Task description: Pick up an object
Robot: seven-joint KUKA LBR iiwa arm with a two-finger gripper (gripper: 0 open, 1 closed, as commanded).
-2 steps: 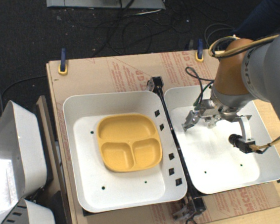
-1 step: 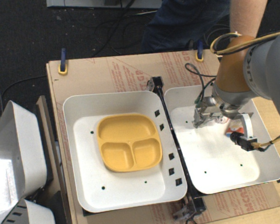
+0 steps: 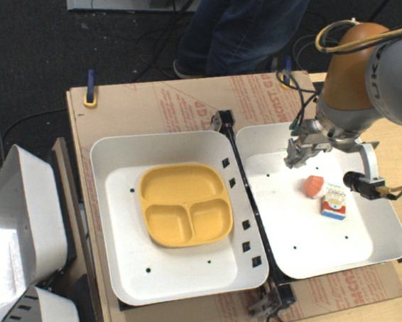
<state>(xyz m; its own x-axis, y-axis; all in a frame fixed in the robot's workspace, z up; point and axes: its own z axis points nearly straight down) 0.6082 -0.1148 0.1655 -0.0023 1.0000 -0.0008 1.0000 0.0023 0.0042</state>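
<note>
- 2 white bins side by side on a cardboard-topped bench; left bin, right bin.
- Left bin holds a yellow tray w/ 3 compartments, lying flat near the bin's middle.
- Right bin holds 2 small items, both right of centre: an orange block and a small box, white w/ blue and red, just beside it on the lower right. Can't tell if they touch.
- Arm reaches in from the right, orange band above the wrist, cables looped over it.
- Gripper sits low over the right bin's upper part, near the back wall, up and left of the orange block, apart from it.
- Finger state: can't tell, the tips are too small and dark against the wrist. Nothing visibly between them.
- Black part on a bracket sticks out right of the box, near the bin's right side.
- Black divider strip runs between the 2 bins.
- Blue/yellow clamp at the bench's upper left corner.
</note>
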